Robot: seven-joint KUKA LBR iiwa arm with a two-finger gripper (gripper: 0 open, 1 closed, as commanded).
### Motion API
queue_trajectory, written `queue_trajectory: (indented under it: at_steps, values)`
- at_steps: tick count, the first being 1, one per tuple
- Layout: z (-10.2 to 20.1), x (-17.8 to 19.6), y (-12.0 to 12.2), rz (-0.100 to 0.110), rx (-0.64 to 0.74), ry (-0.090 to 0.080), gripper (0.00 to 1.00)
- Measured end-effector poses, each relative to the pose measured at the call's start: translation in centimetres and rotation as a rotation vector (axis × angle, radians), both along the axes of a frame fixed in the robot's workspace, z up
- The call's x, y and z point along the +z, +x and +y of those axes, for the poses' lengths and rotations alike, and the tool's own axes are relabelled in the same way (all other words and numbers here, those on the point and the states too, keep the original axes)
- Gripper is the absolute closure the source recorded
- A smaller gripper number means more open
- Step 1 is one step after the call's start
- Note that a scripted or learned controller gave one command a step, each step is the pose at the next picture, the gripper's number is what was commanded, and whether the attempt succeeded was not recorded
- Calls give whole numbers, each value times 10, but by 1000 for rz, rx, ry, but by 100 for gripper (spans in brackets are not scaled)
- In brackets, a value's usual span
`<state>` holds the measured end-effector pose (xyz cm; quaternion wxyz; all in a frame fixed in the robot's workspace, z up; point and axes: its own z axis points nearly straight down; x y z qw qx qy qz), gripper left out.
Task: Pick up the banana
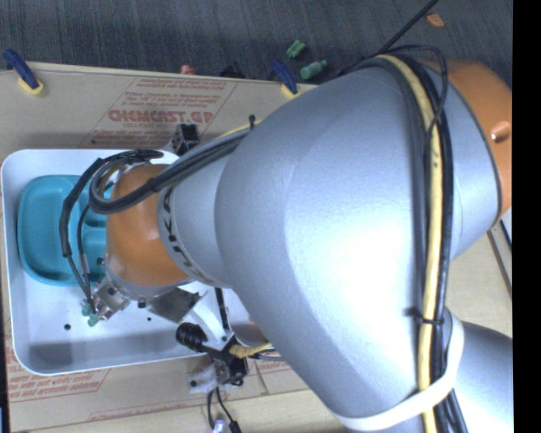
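Note:
My arm reaches far across the bench, and its grey body hides most of both bins. The orange wrist band (140,233) hangs over the left bin (36,354). Below it the gripper (97,307) sits low over the bin's white floor, just right of a teal bowl. The wrist and its black cables cover whatever lies under the gripper. No yellow fruit can be made out on the bare part of the bin floor.
A teal bowl (45,228) rests in the left end of the left bin. Black cables (81,197) loop from the wrist over the bowl. Blue clamps (22,70) (284,75) pin a cardboard sheet (153,106) along the far edge.

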<state>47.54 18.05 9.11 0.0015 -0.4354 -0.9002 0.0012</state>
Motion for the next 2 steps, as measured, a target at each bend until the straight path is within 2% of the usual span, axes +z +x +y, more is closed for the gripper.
queue_trajectory:
  at_steps: [1, 2]
  values:
    - [0, 10, 0, 3, 4, -1, 100]
    - [0, 9, -3, 14, 5, -2, 0]
